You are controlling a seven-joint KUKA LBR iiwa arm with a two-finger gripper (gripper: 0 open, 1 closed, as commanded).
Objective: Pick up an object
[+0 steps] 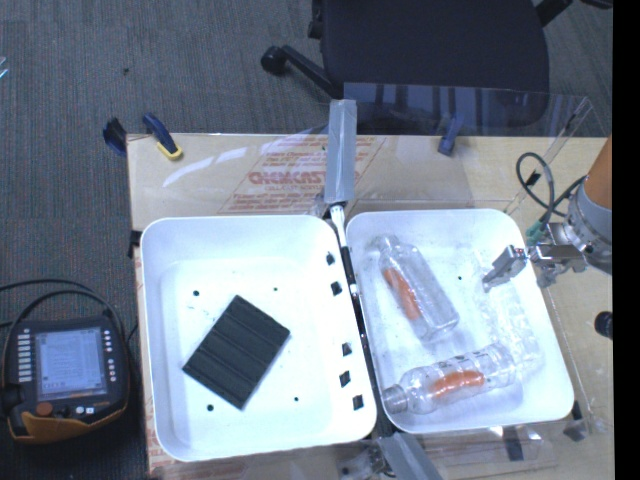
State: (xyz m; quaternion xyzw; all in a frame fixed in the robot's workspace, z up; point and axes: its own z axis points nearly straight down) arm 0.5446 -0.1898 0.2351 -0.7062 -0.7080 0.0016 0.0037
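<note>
Two clear bottles lay in the right bin (560,368), each with something orange inside. One bottle (462,380) lay on its side along that bin's near wall, cap toward the left bin (160,268); the other bottle (415,283) lay slantwise near the bin's middle, closer to the divider. A dark ribbed pad (237,351) rested tilted on the left bin's floor, well apart from the bottles. The gripper (510,265) hung over the right bin's far right part, beside its right rim, carried by the grey arm (590,223). Its fingers looked parted and pinched nothing, though the small, blurred view left this uncertain. A pendant (65,368) sat on the floor left of the left bin.
</note>
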